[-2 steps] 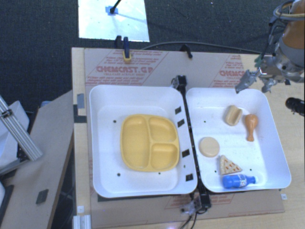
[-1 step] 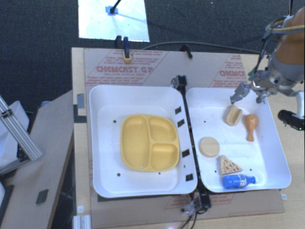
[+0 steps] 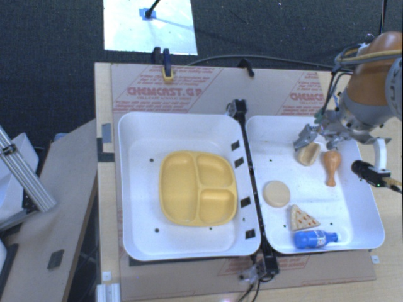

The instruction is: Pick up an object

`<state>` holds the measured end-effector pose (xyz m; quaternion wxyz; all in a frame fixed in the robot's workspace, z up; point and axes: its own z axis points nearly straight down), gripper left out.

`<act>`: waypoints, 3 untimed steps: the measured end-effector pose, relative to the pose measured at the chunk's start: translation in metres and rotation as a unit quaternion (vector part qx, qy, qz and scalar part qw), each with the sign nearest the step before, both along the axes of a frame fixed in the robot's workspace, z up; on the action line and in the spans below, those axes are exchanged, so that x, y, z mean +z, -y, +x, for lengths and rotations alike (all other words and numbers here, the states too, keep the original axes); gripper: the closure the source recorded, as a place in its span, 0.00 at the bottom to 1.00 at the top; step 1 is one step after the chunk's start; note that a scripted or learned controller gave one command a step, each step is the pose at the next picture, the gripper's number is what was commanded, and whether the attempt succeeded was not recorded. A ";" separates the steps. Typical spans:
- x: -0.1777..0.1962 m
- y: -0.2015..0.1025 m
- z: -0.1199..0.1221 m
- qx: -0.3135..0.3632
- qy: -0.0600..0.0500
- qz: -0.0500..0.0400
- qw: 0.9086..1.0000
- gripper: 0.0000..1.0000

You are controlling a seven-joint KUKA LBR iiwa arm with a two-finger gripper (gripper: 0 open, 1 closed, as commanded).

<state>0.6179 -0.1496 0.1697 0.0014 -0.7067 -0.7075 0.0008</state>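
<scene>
A pale bread piece [image 3: 308, 154] lies near the top of the right bin [image 3: 371, 222], with the gripper [image 3: 318, 138] just over it, fingers spread. This looks like the approach; next it must drop and close. A drumstick [image 3: 331, 165] crowds close beside.

Single fixed camera, mounted above the bench [image 3: 208, 74], looking down at a slant. Moderately distant: both white bins [image 3: 189, 128] framed whole, dark floor beyond. Left bin well left of the gripper [image 3: 318, 137]; arm entering from frame right.
</scene>
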 end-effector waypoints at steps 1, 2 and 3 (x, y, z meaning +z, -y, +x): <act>-0.060 0.006 0.001 0.000 0.000 0.000 1.000 0.00; -0.045 0.007 0.003 0.000 0.004 -0.001 1.000 1.00; 0.001 0.002 0.009 0.001 0.004 -0.001 1.000 1.00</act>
